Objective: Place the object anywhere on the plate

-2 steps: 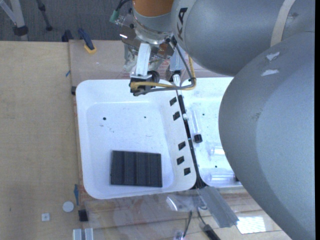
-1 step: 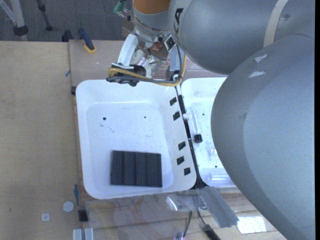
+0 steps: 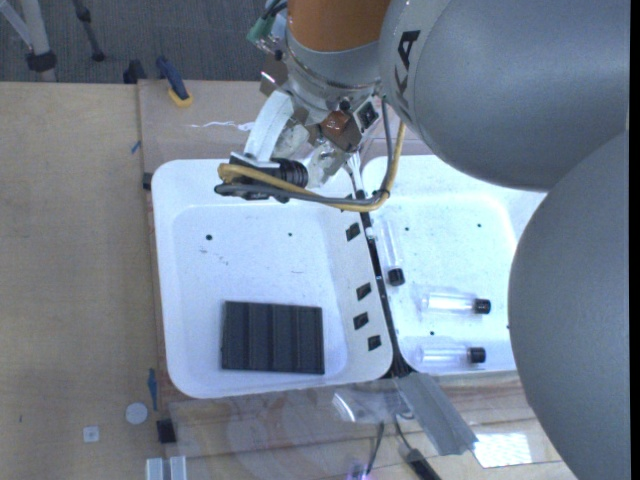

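Grey arm (image 3: 500, 68) hangs its gripper (image 3: 305, 163) over the left bin's (image 3: 250, 258) far edge, whether gripping anything I cannot tell, while clear tubes (image 3: 450, 305) lie in the right bin (image 3: 450, 228), so one probably still needs carrying onto the dark plate (image 3: 273, 337).

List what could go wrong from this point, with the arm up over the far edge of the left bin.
1. The pincer sits over the far rim of the left bin, well away from the dark ridged plate near the front, so a drop here would likely miss it.
2. The clear tubes lie in the right bin; I cannot see one carried, so the move may end with nothing placed.
3. The yellow cable loops low and could snag the rim.
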You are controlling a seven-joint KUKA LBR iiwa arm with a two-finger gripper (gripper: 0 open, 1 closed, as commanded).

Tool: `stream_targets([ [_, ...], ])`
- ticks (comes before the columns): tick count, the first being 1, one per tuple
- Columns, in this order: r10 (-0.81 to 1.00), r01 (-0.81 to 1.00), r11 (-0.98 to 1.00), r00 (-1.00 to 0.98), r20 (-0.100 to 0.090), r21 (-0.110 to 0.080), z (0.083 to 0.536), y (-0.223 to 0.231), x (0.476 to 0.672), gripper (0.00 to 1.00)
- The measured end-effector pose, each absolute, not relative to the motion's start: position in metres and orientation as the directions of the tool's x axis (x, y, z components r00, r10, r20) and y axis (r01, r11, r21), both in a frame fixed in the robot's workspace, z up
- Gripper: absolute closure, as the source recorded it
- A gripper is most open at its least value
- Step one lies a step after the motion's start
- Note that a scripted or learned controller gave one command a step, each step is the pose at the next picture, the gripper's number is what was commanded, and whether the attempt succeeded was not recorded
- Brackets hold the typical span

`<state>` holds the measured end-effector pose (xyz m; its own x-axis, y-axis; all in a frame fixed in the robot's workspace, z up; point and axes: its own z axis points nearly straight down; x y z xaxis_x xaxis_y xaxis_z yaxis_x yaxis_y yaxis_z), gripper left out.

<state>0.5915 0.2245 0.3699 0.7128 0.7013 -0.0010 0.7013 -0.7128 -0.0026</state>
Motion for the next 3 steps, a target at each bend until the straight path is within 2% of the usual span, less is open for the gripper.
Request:
stream_targets([
  [1, 0.573, 0.573, -0.820, 0.820, -0.001, -0.002, 0.275, 0.224, 0.600, 1.00],
  [2, 0.585, 0.585, -0.811, 0.811, 0.001, -0.001, 0.255, 0.224, 0.654, 1.00],
  [3, 0.216, 0.216, -0.976, 0.976, 0.002, -0.001, 0.202, 0.223, 0.652, 1.00],
])
